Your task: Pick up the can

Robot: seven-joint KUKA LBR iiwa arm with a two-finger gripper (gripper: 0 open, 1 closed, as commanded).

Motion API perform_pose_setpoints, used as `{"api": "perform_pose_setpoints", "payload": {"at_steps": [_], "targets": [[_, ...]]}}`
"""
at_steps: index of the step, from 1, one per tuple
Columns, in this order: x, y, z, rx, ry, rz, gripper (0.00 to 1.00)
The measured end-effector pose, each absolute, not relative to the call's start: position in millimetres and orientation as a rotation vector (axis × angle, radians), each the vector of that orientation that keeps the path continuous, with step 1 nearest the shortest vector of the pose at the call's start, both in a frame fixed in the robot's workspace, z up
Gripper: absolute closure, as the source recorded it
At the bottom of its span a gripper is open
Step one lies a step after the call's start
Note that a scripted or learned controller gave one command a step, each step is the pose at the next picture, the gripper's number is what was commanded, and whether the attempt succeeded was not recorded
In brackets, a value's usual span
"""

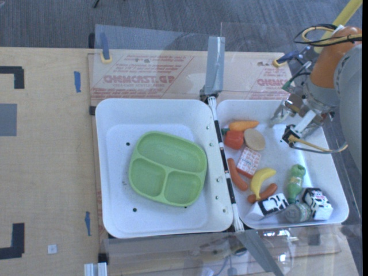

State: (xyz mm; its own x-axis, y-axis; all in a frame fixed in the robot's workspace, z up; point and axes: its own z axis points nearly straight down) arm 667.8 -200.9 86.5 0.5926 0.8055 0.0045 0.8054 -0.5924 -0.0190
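Observation:
The can lies on its side in the right bin, left of the bin's middle. Its tan lid faces up and back, and its label is red and white. An orange carrot and a red vegetable touch it on the far left side. My gripper hangs over the back of the right bin, to the right of the can and behind it, apart from it. Nothing shows between its tips.
A banana, a red sausage-like piece, a green bottle, a black-and-white carton and a black-and-white cube crowd the right bin's front. The left bin holds a green divided plate.

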Motion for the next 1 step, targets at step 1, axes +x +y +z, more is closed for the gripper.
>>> {"api": "perform_pose_setpoints", "payload": {"at_steps": [1], "targets": [[667.8, -200.8, 86.5, -2.787, -1.409, 0.007, 0.0]]}}
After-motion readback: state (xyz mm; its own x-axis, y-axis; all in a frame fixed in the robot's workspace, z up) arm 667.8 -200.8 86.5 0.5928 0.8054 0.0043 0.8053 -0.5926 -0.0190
